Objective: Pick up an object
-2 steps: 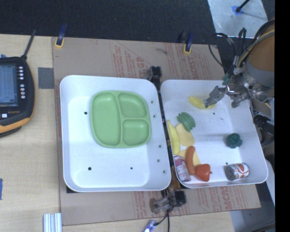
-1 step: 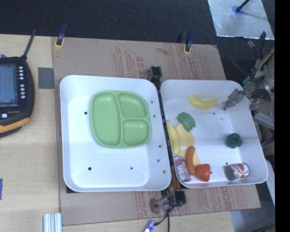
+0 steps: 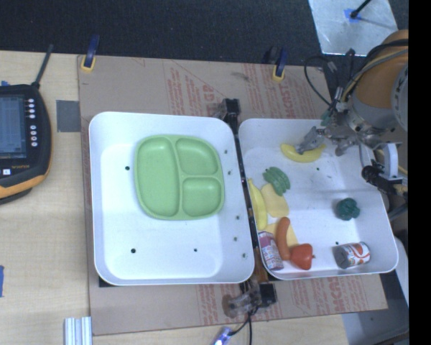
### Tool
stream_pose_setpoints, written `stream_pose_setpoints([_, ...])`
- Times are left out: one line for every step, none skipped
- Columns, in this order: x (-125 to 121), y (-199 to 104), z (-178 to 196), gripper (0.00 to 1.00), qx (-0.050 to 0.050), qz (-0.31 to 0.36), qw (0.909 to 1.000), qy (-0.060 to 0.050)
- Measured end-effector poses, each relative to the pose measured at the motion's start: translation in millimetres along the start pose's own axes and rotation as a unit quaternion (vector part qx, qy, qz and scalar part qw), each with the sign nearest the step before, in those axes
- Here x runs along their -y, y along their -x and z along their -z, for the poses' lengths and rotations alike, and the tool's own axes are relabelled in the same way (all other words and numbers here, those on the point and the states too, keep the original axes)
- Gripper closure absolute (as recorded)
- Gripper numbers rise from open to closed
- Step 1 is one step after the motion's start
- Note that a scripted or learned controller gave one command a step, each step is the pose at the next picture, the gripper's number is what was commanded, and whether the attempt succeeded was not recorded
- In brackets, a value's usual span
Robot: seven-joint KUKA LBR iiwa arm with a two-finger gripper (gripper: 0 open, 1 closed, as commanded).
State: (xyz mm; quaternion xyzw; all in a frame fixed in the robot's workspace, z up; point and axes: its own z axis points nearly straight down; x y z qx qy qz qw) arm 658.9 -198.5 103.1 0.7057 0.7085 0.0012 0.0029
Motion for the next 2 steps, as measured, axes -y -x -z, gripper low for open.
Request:
stream_pose_setpoints([53.4,-2.1,84.1,0.00,-0.001,-0.001,1.0000,-0.004])
stream_pose_setpoints([1.9,-55.3,67.8,0.00,-0.001,0.001,1.0000,-0.004])
